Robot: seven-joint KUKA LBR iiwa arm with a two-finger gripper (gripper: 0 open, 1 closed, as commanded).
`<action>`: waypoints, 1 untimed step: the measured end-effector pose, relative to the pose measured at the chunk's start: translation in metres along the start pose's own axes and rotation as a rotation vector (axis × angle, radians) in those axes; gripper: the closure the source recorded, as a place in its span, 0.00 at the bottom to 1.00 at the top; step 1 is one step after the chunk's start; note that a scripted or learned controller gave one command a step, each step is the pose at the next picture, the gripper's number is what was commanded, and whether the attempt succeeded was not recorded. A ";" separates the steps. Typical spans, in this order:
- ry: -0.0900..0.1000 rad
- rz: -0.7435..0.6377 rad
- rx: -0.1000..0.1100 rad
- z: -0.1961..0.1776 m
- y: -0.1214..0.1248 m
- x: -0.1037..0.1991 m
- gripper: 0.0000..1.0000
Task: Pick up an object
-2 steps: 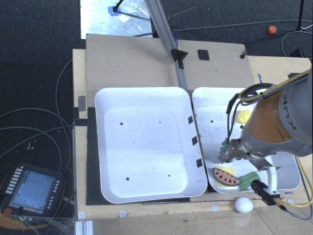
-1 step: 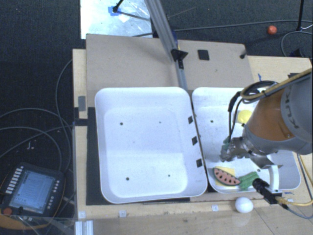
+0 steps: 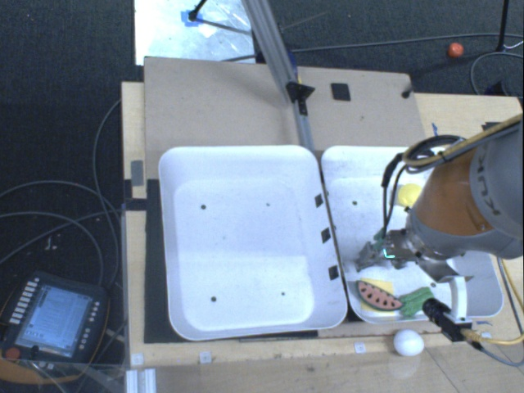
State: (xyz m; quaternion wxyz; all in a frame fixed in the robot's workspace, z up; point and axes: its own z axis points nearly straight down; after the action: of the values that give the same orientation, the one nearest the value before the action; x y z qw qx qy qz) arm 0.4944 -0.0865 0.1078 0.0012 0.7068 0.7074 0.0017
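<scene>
We see the watermelon slice toy (image 3: 380,294) in the right bin (image 3: 352,187) near its 6 o'clock rim, long axis running 10 to 4 o'clock. The end effector (image 3: 370,258) hovers just above it; we cannot tell its opening. The left bin (image 3: 246,236) offers open room.

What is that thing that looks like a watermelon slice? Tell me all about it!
The watermelon slice looks like a small toy: a wedge with a pinkish-red face dotted with dark seeds and a yellow-green rind along its curved edge. It lies flat in the right bin, near the front wall. A green object lies right beside it, perhaps touching. The gripper hangs just above and behind it, not holding it.
</scene>
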 end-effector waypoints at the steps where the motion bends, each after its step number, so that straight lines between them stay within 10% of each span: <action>1: -0.002 0.054 -0.002 -0.075 0.000 -0.034 0.00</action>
State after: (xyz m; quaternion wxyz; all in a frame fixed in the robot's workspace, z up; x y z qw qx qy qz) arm 0.4946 -0.1204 0.1829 0.0024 0.7258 0.6879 0.0016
